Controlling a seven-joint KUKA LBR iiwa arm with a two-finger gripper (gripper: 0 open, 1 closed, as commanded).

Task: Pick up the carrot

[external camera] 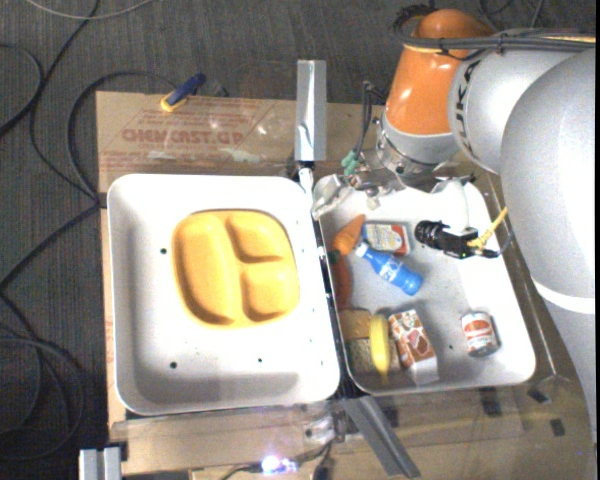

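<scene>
The pincer [372,190], its opening impossible to tell, hovered just above the carrot [347,234]; it needed to descend straight, avoiding the blue bottle [390,269].

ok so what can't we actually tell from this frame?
- Gripper: the wrist covers the fingers in the camera view, so open or shut is unreadable.
- Carrot: its upper end runs under the gripper; contact is unclear.
- Can and small carton: labels too small to read.
- Arm: cut off by the right edge.
</scene>
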